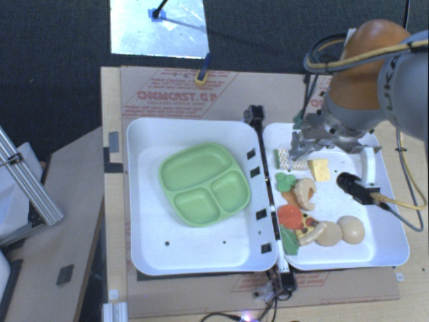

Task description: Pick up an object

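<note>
You are watching the two-finger metal gripper (299, 154) hanging low over the far left corner of the right shallow white bin (389, 247), and I cannot tell how it is set or whether anything is in it; nothing shows as held. Just beneath and beside it is lying a small white dotted flat piece (284, 158), with a pale yellow cheese-like block (319, 170) just to its near right. Nearer to you from the gripper, a green leafy toy (286, 180), a tan bread-like piece (305, 192) and a red tomato-like toy (290, 216) are crowding together.

The likely trouble: the flat piece is offering little to grip, so the gripper may be sliding over it. The bin's wall and the black divider clips (255, 154) are sitting close to its left, risking a knock. Tight neighbours could be nudged or caught together.
</note>
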{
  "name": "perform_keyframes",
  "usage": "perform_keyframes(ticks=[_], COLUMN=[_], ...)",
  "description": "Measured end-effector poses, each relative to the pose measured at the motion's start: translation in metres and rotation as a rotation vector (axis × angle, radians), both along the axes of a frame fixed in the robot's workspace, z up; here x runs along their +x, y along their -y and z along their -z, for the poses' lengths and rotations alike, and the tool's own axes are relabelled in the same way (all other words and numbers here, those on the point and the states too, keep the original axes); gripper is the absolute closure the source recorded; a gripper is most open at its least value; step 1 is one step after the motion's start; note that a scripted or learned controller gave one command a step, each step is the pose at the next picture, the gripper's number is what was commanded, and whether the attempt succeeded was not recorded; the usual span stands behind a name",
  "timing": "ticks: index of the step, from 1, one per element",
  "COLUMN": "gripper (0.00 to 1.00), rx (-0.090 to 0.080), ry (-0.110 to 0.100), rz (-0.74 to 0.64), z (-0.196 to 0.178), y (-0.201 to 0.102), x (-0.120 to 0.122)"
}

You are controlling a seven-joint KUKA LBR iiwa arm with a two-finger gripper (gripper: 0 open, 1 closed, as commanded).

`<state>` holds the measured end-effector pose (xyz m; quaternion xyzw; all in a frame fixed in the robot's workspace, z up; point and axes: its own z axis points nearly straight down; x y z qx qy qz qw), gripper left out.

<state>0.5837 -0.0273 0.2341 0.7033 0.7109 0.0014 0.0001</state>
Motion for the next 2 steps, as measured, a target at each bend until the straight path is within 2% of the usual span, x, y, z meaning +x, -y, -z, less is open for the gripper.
perform_keyframes(ticks=[1, 2], gripper=[1.00, 1.00], rx=[-0.001, -0.001], ry=[0.000, -0.002], rz=[0.002, 0.003], z=[0.006, 0.005], y=[-0.050, -0.079], x=[0.011, 0.002])
